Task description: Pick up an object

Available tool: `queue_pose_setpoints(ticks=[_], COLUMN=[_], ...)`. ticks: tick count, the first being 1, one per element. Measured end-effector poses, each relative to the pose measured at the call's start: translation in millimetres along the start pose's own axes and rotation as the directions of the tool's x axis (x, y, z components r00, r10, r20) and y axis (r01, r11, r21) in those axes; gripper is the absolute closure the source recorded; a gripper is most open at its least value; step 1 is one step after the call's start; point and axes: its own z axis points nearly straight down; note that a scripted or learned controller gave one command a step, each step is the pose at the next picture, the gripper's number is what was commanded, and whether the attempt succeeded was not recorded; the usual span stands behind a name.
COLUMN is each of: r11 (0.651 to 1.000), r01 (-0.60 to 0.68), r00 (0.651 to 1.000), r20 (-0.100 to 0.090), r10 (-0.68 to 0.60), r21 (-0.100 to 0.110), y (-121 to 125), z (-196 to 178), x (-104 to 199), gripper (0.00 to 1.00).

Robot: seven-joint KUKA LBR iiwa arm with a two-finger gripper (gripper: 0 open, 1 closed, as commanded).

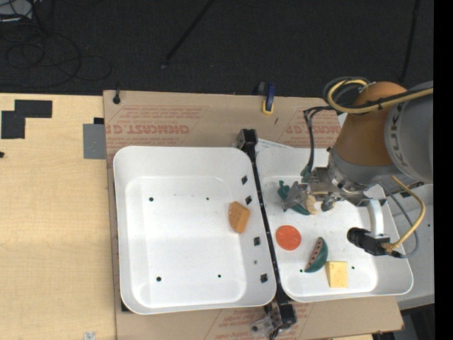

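White plastic makes up both shallow bins on my tabletop (pixel 56 211), and a black clip strip (pixel 258 211) runs down the seam between them. From my remote seat I see the left bin (pixel 141 190) carrying a single orange-brown chunk (pixel 239 217), close against its right wall. The right bin (pixel 393 285) is busier: a flat red-orange disc (pixel 288 237) sits near the seam, a green wedge with a dark red edge (pixel 317 254) lies just beside it toward the near rim, and a yellow block (pixel 337 274) rests next to that wedge. A black piece (pixel 364 239) attached to the arm's cabling hangs over the bin's right part.

My arm (pixel 375 137), grey with its orange band, comes in from the right and its end effector (pixel 304 197) is low over the far-left part of the right bin. A dark teal object (pixel 289 193) lies there, touching or just beside the tool, with a pale cream piece (pixel 308 205) next to it. I cannot tell how the tool is set, nor whether anything is caught in it. A brown cardboard sheet (pixel 177 122) lies under both bins.
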Motion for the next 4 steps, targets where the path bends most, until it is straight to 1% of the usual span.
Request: queue_pose_setpoints(ticks=[1,2,3,4], r11=[1.000,1.000,1.000,1.000], r01=[0.003,0.000,-0.002,0.000], r00=[1.000,1.000,1.000,1.000], r20=[0.001,0.001,0.001,0.004], r10=[-0.003,0.000,0.002,0.000], r21=[-0.014,-0.009,-0.010,-0.013], y=[45.8,39.4,39.6,58.4], z=[-10.3,1.2,0.8,-0.5], x=[12.1,11.9,11.6,-44.6], gripper=[0.00,0.00,0.00,0.00])
